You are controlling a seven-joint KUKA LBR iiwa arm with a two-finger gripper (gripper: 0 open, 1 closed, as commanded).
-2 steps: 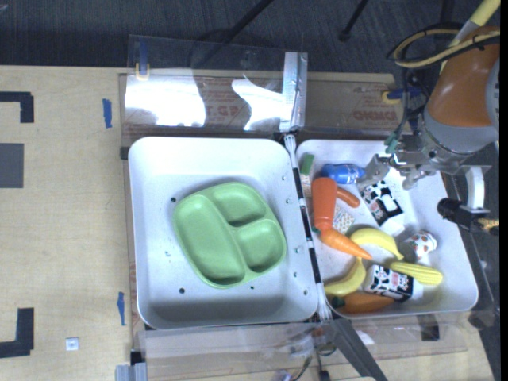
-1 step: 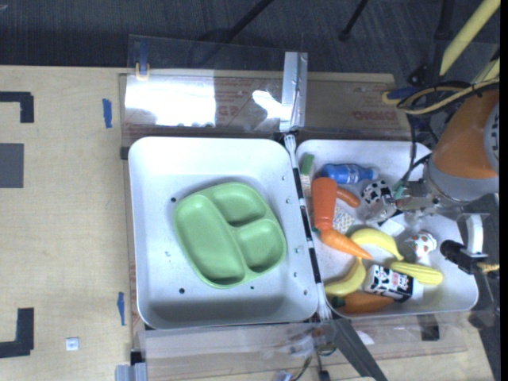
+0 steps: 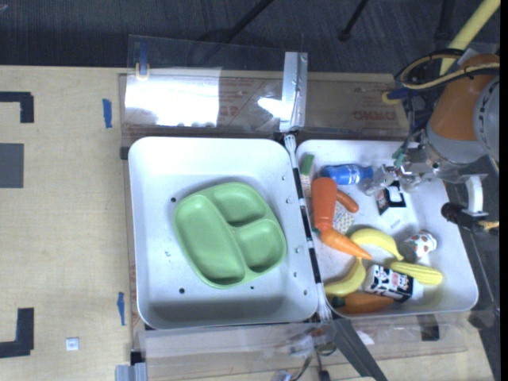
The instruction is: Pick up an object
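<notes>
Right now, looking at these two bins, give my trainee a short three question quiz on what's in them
1. True or false: the green divided plate lies in the left bin.
2. Which item lies nearest the pincer?
A. the blue bottle
B. the bananas
C. the green divided plate
3. Fill in: the orange carrot lies in the ____ bin, close to the divider between the bins.

Key: 1 true; 2 A; 3 right.
</notes>
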